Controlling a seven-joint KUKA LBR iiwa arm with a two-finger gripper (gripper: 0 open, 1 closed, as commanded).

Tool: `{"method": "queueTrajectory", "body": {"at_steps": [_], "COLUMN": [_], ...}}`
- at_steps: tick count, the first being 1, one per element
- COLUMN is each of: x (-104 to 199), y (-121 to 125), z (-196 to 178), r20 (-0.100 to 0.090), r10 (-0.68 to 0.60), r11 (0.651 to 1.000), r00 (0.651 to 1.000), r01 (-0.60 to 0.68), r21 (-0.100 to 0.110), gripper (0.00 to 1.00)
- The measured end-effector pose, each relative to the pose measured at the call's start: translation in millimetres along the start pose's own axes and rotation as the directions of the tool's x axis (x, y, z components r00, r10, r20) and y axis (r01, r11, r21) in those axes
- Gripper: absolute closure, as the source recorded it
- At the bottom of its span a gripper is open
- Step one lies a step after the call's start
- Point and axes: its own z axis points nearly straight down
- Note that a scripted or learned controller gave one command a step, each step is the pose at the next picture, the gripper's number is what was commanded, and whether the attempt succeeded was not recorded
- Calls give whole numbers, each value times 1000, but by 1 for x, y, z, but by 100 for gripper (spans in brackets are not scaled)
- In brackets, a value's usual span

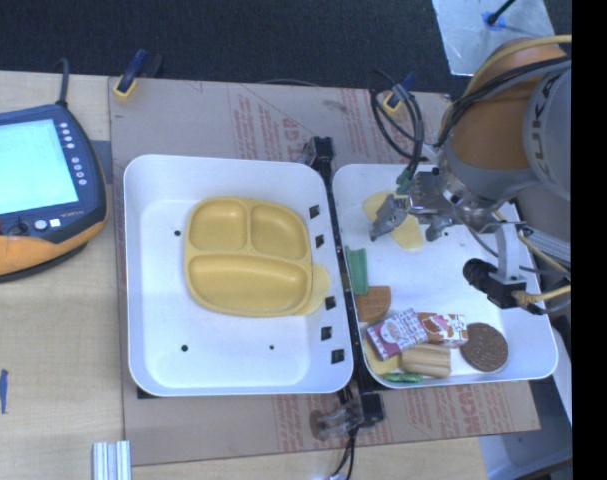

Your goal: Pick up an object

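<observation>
A: Where's your gripper [411, 220]?

B: Low over the right bin [539, 366], near its far edge, above a pale yellow piece [410, 234]. Fingers look spread apart, nothing between them.

A: And the rest of your objects?

B: Bunched at the near edge: brown disc [484, 347], red-and-white packet [400, 332], tan roll [426, 361]. Green strip [357, 269] along the left wall. Yellow divided tray [249, 256] sits alone in the left bin [153, 368].

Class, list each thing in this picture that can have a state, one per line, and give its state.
Gripper: low over the right bin, above a pale yellow piece.
Yellow divided tray: upright in the left bin, compartments bare.
Snack packet: lying flat.
Brown round cookie: lying flat.
Pendant screen: lit.
</observation>
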Motion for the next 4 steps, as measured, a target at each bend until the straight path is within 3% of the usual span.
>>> {"method": "queueTrajectory", "body": {"at_steps": [1,2,3,4], "x": [-61,-39,-144,-45], "y": [85,81,82,25], "z": [17,114,48,49], "r20": [5,1,8,-4], "r10": [2,-5,6,-9], "r11": [1000,1000,1000,1000], "r00": [1000,1000,1000,1000], "r01": [-2,5,-6,9], "r21": [-14,0,-13,-2], "gripper": [0,0,0,0]}}
